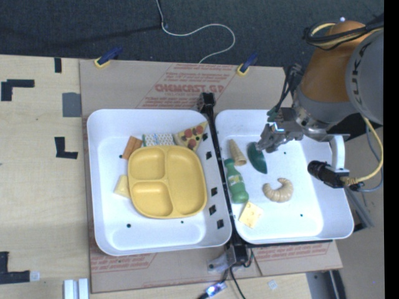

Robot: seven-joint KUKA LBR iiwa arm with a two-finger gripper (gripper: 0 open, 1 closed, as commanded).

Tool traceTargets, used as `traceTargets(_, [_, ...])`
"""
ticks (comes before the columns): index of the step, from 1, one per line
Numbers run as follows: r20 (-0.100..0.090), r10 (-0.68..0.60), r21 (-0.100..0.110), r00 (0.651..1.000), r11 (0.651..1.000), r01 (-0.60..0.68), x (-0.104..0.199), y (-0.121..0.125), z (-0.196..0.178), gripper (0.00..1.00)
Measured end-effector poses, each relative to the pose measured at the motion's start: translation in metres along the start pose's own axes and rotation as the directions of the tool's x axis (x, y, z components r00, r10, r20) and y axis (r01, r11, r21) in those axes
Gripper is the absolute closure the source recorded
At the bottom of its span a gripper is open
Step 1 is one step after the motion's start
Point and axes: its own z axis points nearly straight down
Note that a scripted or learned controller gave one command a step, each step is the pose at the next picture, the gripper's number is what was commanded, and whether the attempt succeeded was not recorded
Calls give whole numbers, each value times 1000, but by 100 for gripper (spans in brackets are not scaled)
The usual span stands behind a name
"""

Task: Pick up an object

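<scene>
My gripper (268,141) hangs over the upper middle of the right bin (324,223), its dark fingers pointing down-left. Just below and left of its tips lies a dark green leaf-shaped piece (257,158). A beige cone (236,149) lies to the left of that. A green bottle-shaped toy (235,183) rests along the bin's left wall. A tan croissant (278,190) sits in the bin's middle, and a yellow cheese slice (250,215) lies near the front left. Nothing shows between the fingers.
The left bin (106,229) holds a yellow divided plate (167,180), with a pizza slice (192,134), an orange stick (131,147) and other small flat pieces tucked behind and beside it. A black connector (325,172) with cable hangs off the arm at the right.
</scene>
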Motion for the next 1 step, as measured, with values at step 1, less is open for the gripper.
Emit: traceTargets(1, [2, 1, 1, 1000, 1000, -1, -6, -3, 4, 100])
